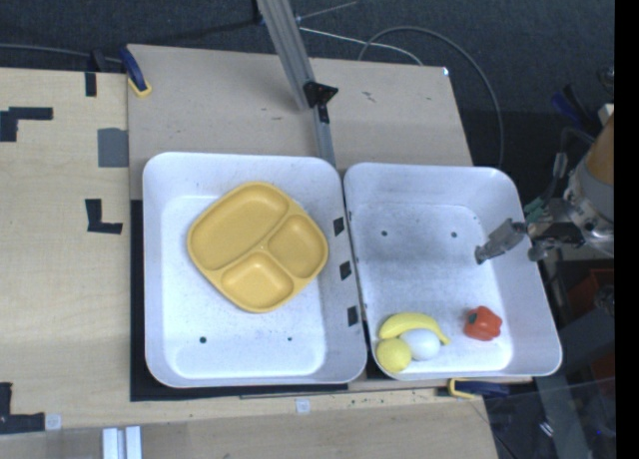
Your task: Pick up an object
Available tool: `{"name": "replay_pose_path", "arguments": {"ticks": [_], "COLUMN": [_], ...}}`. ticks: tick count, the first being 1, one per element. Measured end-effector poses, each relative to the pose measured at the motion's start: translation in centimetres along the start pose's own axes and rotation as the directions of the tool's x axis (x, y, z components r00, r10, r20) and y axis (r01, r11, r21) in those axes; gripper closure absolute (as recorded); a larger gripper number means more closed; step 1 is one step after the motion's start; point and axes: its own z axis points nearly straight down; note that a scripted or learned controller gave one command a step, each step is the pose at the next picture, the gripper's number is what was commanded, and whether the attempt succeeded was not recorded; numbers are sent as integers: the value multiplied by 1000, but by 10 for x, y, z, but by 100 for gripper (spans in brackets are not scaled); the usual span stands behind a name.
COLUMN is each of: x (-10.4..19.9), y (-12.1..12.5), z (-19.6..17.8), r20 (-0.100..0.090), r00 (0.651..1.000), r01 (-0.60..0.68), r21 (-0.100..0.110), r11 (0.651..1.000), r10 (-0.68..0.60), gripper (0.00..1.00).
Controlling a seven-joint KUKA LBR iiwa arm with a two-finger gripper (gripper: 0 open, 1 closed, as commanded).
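no readable text, labels or numbers anywhere

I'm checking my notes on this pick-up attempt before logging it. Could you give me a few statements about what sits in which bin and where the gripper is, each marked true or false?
1. The yellow divided plate lies in the left bin. True.
2. The red pepper lies in the left bin. False: it lies in the right bin, near its front right corner.
3. The banana touches the white egg. True: they huddle together with a lemon.
4. The gripper is closed on the pepper. False: it is at the right bin's right side, apart from the pepper.
5. The plate has three compartments. True.
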Motion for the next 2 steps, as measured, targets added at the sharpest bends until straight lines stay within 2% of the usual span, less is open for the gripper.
{"name": "replay_pose_path", "arguments": {"ticks": [1, 2], "x": [0, -1], "y": [0, -5], "z": [0, 44], "r20": [0, 0], "r00": [1000, 1000], "r01": [0, -1], "r21": [0, 5], "r11": [1000, 1000], "r10": [0, 1], "gripper": [0, 0]}}
